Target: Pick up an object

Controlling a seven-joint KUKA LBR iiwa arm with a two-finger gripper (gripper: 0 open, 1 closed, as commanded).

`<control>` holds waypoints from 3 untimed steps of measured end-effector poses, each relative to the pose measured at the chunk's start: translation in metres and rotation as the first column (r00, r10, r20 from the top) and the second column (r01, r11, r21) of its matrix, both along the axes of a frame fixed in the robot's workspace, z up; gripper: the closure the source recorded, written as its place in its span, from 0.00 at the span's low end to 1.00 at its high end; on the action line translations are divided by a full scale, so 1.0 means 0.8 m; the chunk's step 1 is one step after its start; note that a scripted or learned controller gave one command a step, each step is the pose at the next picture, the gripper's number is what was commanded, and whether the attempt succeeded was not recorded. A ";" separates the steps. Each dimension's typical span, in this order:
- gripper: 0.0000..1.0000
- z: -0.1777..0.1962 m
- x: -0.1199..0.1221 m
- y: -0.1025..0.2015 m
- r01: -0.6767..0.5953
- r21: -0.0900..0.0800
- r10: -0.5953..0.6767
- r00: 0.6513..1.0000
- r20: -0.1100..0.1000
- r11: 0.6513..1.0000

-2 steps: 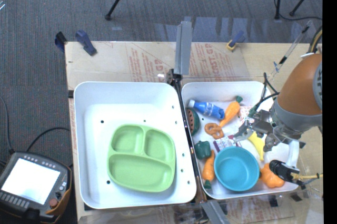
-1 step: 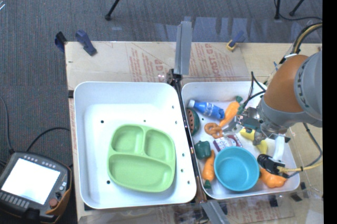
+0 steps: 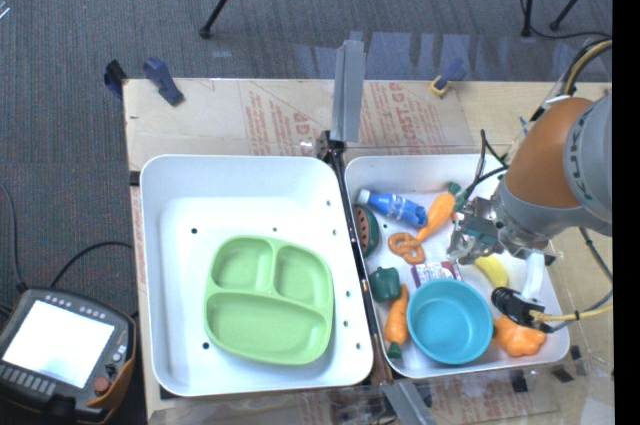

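The end effector (image 3: 468, 243) hangs low in the right-hand shallow white bin (image 3: 400, 165), and I cannot tell whether it is apart or together. Just below it sits the round blue plastic bowl (image 3: 450, 320), smooth, open-topped and thin-walled. It should descend straight, straddle one rim wall, then close gently.

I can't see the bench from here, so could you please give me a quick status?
Gripper low in right bin, nothing seen held. Blue bowl, blue bottle and orange pretzel crowd it.
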State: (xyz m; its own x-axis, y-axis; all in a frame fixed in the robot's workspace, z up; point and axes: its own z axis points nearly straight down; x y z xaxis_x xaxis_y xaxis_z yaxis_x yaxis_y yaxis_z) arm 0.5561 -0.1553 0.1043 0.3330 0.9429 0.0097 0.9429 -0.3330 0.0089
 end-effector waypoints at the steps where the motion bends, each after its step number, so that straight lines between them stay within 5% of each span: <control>1: 1.00 -0.008 -0.015 0.082 0.014 -0.008 -0.014 1.000 0.002 1.000; 2: 1.00 0.107 -0.018 0.109 -0.133 -0.005 0.133 0.991 -0.008 0.991; 3: 0.00 0.102 -0.020 0.109 -0.132 -0.004 0.132 0.991 -0.016 0.991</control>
State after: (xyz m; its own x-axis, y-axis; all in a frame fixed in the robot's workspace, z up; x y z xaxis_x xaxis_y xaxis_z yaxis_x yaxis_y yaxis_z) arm 0.5401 -0.0680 0.1862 0.2055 0.9787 0.0004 0.9786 -0.2055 -0.0046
